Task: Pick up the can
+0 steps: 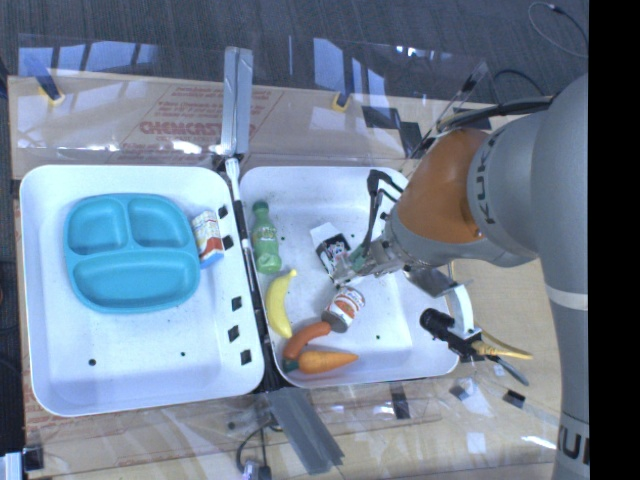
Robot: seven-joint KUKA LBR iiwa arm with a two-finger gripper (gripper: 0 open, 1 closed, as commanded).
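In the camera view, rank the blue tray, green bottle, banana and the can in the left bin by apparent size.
1. blue tray, clearly largest.
2. banana and green bottle look about alike in length; I would not rank them.
3. can, smallest, lying beside the tray's right edge.

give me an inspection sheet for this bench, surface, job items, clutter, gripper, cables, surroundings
surface: two shallow white bins side by side, left bin and right bin, on a wooden bench.
job's things: can lying in the left bin, against the right edge of the blue divided plate.
clutter: right bin holds a green bottle, a banana, two carrots, a small jar and a dark packet.
grippers: gripper low in the right bin, just above the small jar, far from the can; nothing seen held.
cables: black cable looping behind the arm.
surroundings: clear plastic sheet behind the bins, dark carpet beyond.
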